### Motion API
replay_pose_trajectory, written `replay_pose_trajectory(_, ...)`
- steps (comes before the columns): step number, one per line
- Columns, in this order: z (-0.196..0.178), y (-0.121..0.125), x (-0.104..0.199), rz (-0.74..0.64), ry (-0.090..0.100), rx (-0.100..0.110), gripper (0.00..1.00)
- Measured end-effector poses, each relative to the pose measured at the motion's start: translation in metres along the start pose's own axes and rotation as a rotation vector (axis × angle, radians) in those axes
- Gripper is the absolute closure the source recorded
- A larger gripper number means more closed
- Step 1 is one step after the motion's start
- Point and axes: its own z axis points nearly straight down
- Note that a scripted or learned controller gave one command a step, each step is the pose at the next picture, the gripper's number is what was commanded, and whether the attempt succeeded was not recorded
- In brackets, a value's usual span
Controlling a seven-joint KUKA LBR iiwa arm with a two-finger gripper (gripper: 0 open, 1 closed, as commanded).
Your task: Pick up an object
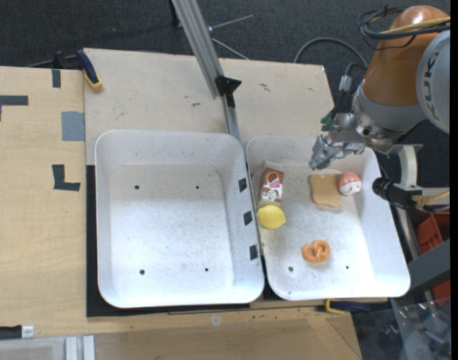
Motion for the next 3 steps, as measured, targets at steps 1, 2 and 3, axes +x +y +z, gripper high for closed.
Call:
replay_pose_trajectory(1,-0.004,0.010,0.050,0.000,0.000,-0.002,1.00)
replay_pose_trajectory(2,-0.006,0.022,0.096,0.000,0.000,-0.002,1.00)
replay_pose_trajectory(3,0.011,0.037,0.154,0.000,0.000,0.000,1.00)
